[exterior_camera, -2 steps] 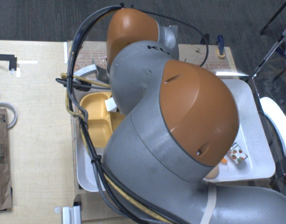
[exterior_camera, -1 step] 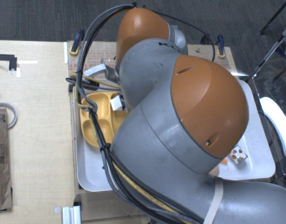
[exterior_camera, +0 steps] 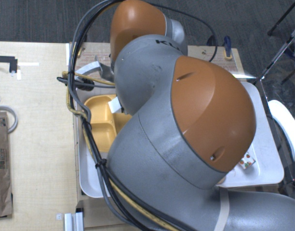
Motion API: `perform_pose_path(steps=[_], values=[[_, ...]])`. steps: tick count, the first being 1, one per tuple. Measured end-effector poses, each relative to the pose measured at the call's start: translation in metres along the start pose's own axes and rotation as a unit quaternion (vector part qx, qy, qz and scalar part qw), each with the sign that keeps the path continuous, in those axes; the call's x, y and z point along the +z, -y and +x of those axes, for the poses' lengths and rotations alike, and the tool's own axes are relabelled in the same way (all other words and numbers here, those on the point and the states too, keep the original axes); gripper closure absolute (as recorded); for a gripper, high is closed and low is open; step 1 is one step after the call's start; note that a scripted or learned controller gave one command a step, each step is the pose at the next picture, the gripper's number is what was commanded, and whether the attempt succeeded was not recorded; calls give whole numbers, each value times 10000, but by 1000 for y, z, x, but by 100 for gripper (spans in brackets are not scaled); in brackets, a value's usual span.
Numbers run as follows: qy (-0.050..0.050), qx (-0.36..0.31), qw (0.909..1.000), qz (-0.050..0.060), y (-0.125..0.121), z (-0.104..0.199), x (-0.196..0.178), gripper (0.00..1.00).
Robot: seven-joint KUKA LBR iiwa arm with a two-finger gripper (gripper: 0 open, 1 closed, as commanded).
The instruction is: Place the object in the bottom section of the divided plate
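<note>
Grey arm segments with orange-brown caps (exterior_camera: 186, 129) loom across the middle and right of the camera view, covering most of both shallow white bins. A bundle of black cables (exterior_camera: 82, 81) loops along the arm's left side and down past the left white bin (exterior_camera: 87, 184), whose rounded lower-left corner shows beneath the arm. Inside that bin lies the yellow plastic divided plate (exterior_camera: 101, 121); a stretch of its rim, one dividing ridge and parts of two sections are visible, the rest hidden under the arm. The end effector is somewhere beneath the arm's bulk, so whether it is apart or together cannot be told, and the object to be placed cannot be made out either. On the right, the second white bin (exterior_camera: 263, 143) peeks out, with a small white item with red marks (exterior_camera: 247, 162) lying in it. The pale wooden worktop (exterior_camera: 36, 129) stretches to the left, carrying a brown paper packet (exterior_camera: 2, 162) at the edge.
</note>
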State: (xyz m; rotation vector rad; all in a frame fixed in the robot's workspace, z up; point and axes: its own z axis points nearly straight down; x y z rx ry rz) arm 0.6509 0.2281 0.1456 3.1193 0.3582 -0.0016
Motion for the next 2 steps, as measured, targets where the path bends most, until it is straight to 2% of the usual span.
perform_pose_path(steps=[1, 2], values=[[-49, 141, 9999, -21, 4, -35, 33, 100], [2, 77, 10000, -2, 1, -10, -145, 100]])
